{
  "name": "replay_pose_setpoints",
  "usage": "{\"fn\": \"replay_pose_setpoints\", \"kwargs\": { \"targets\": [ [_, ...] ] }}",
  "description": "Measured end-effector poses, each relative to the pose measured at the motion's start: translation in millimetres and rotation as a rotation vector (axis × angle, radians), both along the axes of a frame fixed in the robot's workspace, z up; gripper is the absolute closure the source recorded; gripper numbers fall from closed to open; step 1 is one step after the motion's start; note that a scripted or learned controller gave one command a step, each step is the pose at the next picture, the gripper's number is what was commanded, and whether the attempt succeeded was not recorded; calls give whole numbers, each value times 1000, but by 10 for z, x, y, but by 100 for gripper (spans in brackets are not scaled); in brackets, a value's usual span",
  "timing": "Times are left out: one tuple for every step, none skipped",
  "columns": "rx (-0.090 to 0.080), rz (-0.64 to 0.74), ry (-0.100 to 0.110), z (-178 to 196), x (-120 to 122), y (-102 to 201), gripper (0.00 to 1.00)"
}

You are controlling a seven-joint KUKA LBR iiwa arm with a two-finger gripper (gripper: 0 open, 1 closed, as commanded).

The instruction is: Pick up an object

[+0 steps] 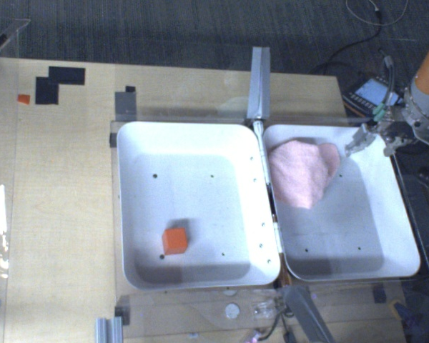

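A crumpled pink cloth (300,171) lies in the far left part of the right bin (386,256). A small orange block (175,241) rests near the front of the left bin (200,148). My gripper (375,143) hangs over the far right corner of the right bin, just right of the cloth. Its fingers are spread open and nothing is between them. The left fingertip (356,144) is close to the cloth's right edge.
A grey metal divider post (259,84) stands between the bins at the back. Black and orange markers (53,84) lie on the wooden bench at far left. Cables and a small screen device (372,91) sit behind the right bin.
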State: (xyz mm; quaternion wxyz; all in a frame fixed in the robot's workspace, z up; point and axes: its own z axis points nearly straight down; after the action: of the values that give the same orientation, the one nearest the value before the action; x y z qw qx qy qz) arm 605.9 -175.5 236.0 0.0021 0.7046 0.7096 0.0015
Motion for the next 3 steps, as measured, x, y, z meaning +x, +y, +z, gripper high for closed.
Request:
{"fn": "replay_pose_setpoints", "kwargs": {
  "targets": [
    [-3, 198, -8, -1362, 351, 169, 0],
    [-8, 320, -17, -1411, 265, 422, 0],
    [-11, 470, -19, -1406, 221, 502, 0]
  ]
}}
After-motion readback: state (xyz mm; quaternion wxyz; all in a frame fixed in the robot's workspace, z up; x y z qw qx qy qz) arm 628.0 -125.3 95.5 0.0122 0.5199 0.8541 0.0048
